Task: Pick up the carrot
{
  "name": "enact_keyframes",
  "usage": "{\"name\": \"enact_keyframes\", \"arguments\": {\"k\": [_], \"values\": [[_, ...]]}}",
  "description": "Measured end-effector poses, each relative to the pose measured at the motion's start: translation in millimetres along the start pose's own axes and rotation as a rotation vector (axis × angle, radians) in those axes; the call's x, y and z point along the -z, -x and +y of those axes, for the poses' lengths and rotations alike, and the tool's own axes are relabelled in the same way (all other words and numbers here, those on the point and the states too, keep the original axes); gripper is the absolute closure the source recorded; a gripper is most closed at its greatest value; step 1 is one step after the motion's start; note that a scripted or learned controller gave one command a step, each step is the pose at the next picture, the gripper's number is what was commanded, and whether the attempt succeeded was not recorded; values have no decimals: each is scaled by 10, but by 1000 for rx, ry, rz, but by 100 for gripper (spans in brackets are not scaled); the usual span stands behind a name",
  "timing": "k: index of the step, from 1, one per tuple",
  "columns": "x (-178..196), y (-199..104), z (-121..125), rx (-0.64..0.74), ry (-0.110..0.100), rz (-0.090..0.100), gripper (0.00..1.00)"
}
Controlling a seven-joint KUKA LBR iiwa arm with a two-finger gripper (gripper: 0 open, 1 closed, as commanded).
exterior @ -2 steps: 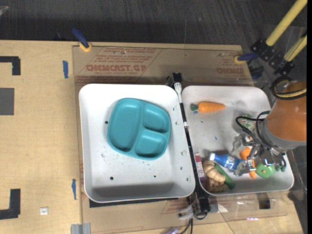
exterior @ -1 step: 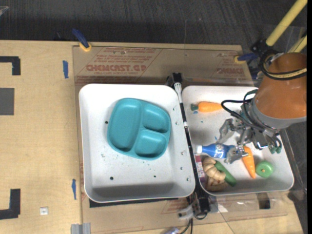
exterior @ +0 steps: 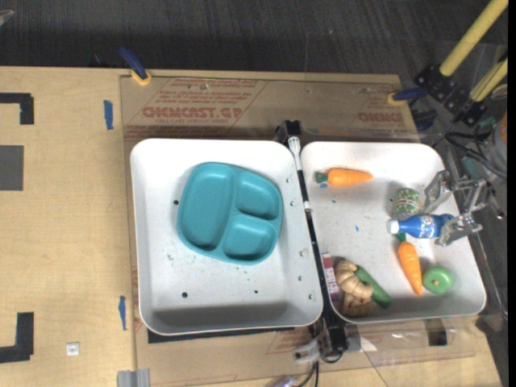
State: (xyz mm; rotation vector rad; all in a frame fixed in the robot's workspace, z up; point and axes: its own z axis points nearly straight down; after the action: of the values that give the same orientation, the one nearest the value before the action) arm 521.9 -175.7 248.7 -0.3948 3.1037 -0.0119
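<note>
1. Two carrots lie in the right bin (exterior: 379, 153). One carrot (exterior: 347, 177) rests on its side near the far left corner, leaf end toward the divider, with bare floor all round it. The second carrot (exterior: 410, 267) lies near the front right, tip pointing toward the front wall.
2. The second carrot is crowded: a green apple (exterior: 438, 280) sits just beside its tip, and a blue bottle (exterior: 421, 227) lies just above its leaf end. That probably makes the far one the easier pick.
3. The hand (exterior: 459, 208) hangs over the right edge of the same bin, close to the bottle's base. Its metal parts blur into the cabling behind, so I cannot tell how it is set, and nothing can be made out in its grip.
4. A small greenish jar (exterior: 405, 197) stands near the bottle, and a tan toy (exterior: 349, 280) with a green vegetable (exterior: 373, 289) sits by the front left corner.
5. The left bin (exterior: 153, 216) carries a teal divided plate (exterior: 230, 212), well apart from the task.
6. Both bins sit on the wooden counter (exterior: 64, 216).
</note>
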Motion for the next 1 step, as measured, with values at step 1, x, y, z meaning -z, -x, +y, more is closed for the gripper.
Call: {"name": "enact_keyframes", "arguments": {"k": [1], "values": [[-1505,-216,-10,-23,5,1,100]]}}
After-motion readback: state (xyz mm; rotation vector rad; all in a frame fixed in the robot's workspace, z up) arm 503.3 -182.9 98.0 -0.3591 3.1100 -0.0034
